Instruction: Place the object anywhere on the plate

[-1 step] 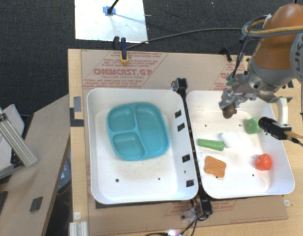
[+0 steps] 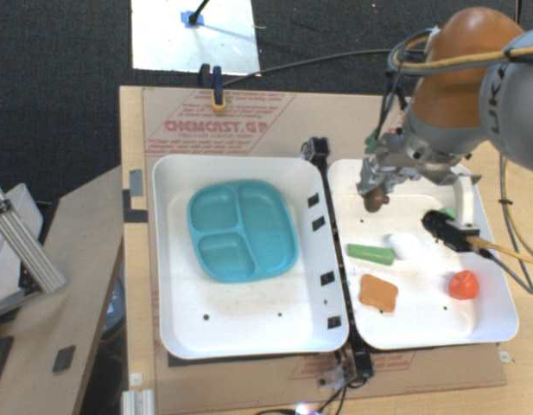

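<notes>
Tool (image 2: 375, 190) clamped on small brown rounded lump (image 2: 375, 201) — glossy teal sectioned plate (image 2: 243, 230) well apart

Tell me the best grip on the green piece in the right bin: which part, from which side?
Probably the middle of the green piece, from straight above, fingers closing across its narrow width. It lies flat and elongated, running roughly left-right in view, so its long sides offer the short span. Caution: the white object sits right at its right end, so stay off that end. The orange piece below is apart.
</notes>
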Available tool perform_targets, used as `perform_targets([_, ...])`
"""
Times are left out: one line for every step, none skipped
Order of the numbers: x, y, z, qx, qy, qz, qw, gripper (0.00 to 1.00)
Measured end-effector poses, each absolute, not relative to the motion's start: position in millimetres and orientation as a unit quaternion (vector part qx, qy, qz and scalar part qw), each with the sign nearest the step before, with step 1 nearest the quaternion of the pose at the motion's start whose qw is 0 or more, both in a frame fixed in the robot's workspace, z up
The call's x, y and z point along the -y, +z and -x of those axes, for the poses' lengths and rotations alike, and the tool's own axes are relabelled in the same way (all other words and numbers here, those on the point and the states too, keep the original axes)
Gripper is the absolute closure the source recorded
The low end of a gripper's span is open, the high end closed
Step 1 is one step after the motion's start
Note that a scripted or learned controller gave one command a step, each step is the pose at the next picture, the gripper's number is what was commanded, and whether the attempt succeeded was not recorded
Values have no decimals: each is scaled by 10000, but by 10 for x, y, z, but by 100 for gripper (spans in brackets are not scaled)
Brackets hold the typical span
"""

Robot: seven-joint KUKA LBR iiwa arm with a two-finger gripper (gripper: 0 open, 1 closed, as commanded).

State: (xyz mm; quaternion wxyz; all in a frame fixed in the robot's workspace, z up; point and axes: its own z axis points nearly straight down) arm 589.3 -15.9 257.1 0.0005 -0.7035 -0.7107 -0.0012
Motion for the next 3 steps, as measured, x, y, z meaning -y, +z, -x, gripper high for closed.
perform_targets([-379,2605,-5761,7107,-9,7035,5,100])
perform_targets([-852,2411,-5622,7099,-3,7043,7,100])
perform_targets([-1248,2345,-5435,7097,-1,7045,5,100])
